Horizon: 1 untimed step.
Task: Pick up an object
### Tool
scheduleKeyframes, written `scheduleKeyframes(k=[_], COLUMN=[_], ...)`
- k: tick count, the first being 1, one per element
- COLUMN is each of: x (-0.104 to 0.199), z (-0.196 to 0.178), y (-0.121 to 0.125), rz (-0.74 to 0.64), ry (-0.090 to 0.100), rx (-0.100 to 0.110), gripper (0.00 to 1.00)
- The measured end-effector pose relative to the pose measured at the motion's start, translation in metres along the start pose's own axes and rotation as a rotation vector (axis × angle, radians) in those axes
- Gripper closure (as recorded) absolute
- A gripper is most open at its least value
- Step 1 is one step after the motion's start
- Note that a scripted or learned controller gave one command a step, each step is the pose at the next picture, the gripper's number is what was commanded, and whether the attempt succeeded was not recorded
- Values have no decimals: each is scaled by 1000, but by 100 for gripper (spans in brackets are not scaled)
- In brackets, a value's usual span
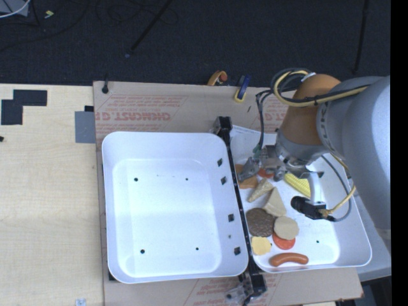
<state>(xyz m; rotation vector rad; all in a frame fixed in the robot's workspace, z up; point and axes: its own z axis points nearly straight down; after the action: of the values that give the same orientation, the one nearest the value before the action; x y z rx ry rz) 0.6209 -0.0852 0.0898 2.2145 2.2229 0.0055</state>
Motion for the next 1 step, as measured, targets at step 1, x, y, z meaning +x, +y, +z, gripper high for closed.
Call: scheduleKeyframes(k=[1], x=[-1], z=[-10], y=[-2], rz=[4], ry=[3], rx=[3], gripper=[100])
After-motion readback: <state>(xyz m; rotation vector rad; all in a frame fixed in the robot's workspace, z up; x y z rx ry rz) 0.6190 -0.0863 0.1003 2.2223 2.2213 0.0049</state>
